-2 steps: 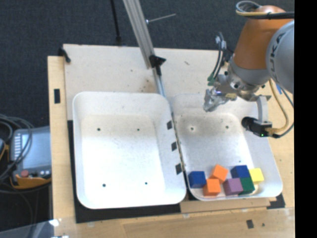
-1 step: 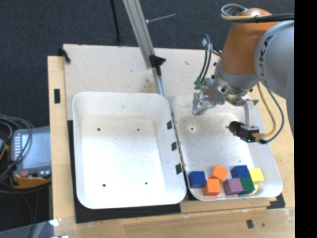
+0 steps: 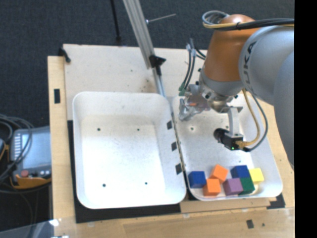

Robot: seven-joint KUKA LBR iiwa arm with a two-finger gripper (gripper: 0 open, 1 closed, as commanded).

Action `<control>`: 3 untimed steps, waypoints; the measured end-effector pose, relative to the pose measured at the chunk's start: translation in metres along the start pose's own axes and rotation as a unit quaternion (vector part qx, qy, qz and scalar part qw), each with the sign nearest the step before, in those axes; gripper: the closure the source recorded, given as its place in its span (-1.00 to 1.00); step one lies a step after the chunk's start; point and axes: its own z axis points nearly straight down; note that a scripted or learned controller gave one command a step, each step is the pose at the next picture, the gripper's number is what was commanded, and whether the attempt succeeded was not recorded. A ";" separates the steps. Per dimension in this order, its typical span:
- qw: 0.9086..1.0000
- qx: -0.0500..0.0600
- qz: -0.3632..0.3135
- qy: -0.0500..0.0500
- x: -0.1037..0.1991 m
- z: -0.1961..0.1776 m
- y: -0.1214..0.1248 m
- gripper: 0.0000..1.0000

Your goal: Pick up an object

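Observation:
Several small blocks are bunched at the near end of the right bin (image 3: pixel 202 142): a blue one (image 3: pixel 197 178), two orange ones (image 3: pixel 220 172) (image 3: pixel 212 186), a purple one (image 3: pixel 233 186), a green one (image 3: pixel 247 185), a second blue one (image 3: pixel 241 171) and a yellow one (image 3: pixel 256 175). My gripper (image 3: pixel 188 106) hangs over the far left part of that bin, close to the wall shared with the left bin and well away from the blocks. Nothing shows in it. The orange wrist band (image 3: pixel 225 53) sits above it.
The left bin (image 3: pixel 124 96) lies beside the right one, holding only dark specks. A slanted aluminium pole (image 3: pixel 141 29) comes down to the bench behind the bins. A black cable fitting (image 3: pixel 225 138) hangs from the arm over the right bin.

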 end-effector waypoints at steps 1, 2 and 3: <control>1.000 0.000 -0.001 0.000 0.043 -0.003 -0.016 1.00; 1.000 0.001 0.000 0.000 0.083 0.007 -0.051 1.00; 1.000 0.000 0.003 0.000 0.081 0.007 -0.050 -1.00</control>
